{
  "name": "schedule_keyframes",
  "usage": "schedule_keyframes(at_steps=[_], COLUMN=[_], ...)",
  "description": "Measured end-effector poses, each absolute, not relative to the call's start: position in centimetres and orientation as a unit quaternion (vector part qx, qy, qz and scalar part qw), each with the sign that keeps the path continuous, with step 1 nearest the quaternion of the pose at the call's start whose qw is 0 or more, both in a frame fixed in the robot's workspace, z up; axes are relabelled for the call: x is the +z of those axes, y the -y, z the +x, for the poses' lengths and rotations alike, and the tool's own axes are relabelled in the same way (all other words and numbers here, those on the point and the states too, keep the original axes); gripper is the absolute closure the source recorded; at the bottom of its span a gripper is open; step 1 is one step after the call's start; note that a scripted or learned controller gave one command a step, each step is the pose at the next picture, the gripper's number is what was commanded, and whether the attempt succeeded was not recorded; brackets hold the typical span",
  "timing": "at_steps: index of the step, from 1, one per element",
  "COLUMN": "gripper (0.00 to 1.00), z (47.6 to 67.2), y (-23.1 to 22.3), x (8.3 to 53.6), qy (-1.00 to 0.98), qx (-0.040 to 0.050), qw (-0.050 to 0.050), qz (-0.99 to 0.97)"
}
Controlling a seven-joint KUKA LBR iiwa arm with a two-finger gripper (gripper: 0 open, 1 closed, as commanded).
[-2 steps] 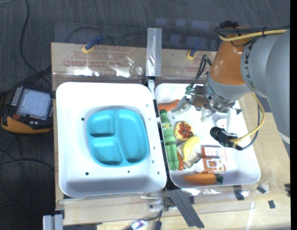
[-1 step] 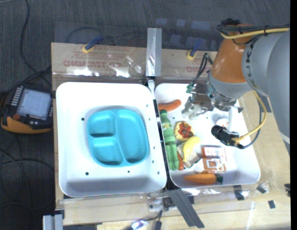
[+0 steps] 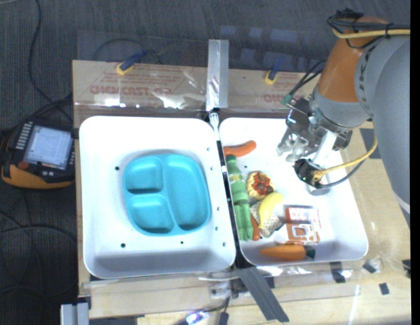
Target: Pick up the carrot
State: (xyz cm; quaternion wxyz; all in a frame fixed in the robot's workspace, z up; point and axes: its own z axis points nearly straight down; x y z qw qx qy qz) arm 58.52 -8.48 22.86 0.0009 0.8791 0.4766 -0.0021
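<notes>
While the carrot (image 3: 283, 252) lies flat at the six o'clock edge of the right bin (image 3: 345, 212), nothing has been lifted yet. Just at its one o'clock a red-and-white box (image 3: 302, 223) is seen, with a yellow toy (image 3: 269, 207) beyond. The claw (image 3: 299, 149) is held well apart, at twelve o'clock from the carrot; whether it is released or clenched cannot be told. Approach, descent and grasp are all judged outstanding.

We are seeing a bench (image 3: 95, 70) carrying two white bins. The left bin (image 3: 101, 202) is lying beside the right bin (image 3: 345, 215), their rims touching.
</notes>
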Motion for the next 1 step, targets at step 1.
schedule_keyframes(at_steps=[1], gripper=[1.00], z=[61.88], y=[10.69], x=[25.10], qy=[-0.218], qx=[-0.0030], qw=[0.001], qz=[0.976])
